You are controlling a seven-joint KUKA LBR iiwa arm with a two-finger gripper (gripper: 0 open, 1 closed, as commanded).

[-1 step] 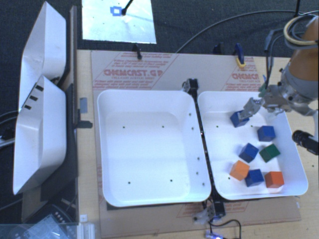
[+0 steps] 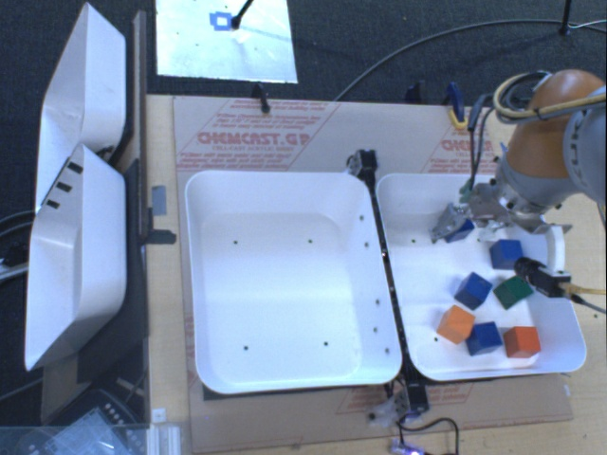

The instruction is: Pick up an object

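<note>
The right bin (image 2: 417, 254) holds several small blocks: a blue one (image 2: 505, 252), another blue one (image 2: 472, 289), a green one (image 2: 513, 292), an orange one (image 2: 455, 323), a third blue one (image 2: 485, 337) and a red-orange one (image 2: 521, 341). My gripper (image 2: 453, 224) hangs low over the bin's upper middle, left of the top blue block. A small blue patch (image 2: 464, 227) shows right at the gripper's tip; I cannot make out what it is. The arm's orange band (image 2: 555, 112) is above and to the right.
The left bin (image 2: 285, 188) lies beside the right one, with a dark divider (image 2: 384, 263) between them. Cables (image 2: 579, 292) trail over the right bin's right rim. White tilted trays (image 2: 81, 197) stand at the far left.
</note>
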